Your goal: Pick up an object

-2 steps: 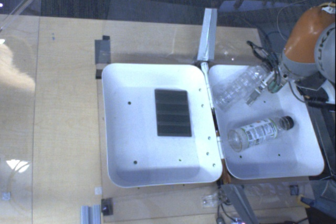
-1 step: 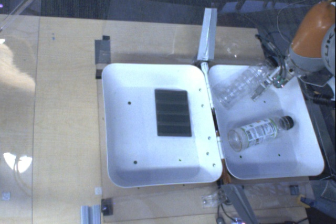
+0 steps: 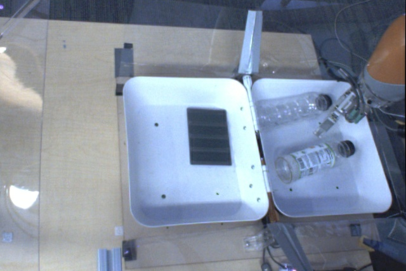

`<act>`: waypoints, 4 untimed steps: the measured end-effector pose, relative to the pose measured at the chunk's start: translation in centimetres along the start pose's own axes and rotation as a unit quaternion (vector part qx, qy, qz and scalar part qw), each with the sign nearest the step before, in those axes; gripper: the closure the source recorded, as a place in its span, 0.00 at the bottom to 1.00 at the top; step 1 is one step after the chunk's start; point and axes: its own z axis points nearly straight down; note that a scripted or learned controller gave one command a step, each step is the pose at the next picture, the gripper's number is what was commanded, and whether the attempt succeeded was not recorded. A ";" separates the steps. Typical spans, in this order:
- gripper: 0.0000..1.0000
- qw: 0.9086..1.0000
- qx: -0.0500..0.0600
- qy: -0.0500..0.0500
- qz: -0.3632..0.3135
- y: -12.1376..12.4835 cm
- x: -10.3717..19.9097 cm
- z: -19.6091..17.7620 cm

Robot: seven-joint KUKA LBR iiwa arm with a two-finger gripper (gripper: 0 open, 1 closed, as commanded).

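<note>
- White plastic, two shallow bins side by side on a pale wood tabletop (image 3: 70, 136); left bin (image 3: 146, 200), right bin (image 3: 374, 197), their inner rims touching.
- Left bin: one dark rectangular pad (image 3: 209, 136) lying flat near the middle, ribbed into bands.
- Right bin: two clear plastic bottles, both on their sides.
- Upper bottle (image 3: 288, 109) lies along the far wall, dark cap toward the right, body nearly see-through.
- Lower bottle (image 3: 307, 162) lies near the bin's middle, tilted slightly, dark cap at its right end, white printed label round its body.
- Arm (image 3: 388, 63) enters from the right edge, orange band visible above the wrist.
- Gripper (image 3: 321, 131) points down and left into the right bin, its tip between the two bottles, just right of the upper bottle's cap and above the lower bottle's capped end.
- Fingers: appear drawn together into a single thin tip, nothing seen between them; neither bottle is held.
- Cables trail over the tabletop's right side by the arm.
</note>
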 end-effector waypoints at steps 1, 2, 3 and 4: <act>0.00 1.000 0.002 -0.002 -0.025 5.3 -2.6 2.6; 0.00 0.993 0.010 0.007 0.118 5.1 -3.0 3.5; 0.00 0.987 0.016 0.021 0.161 4.7 -4.0 3.7; 0.00 1.000 0.000 -0.001 0.031 5.1 -4.2 -3.3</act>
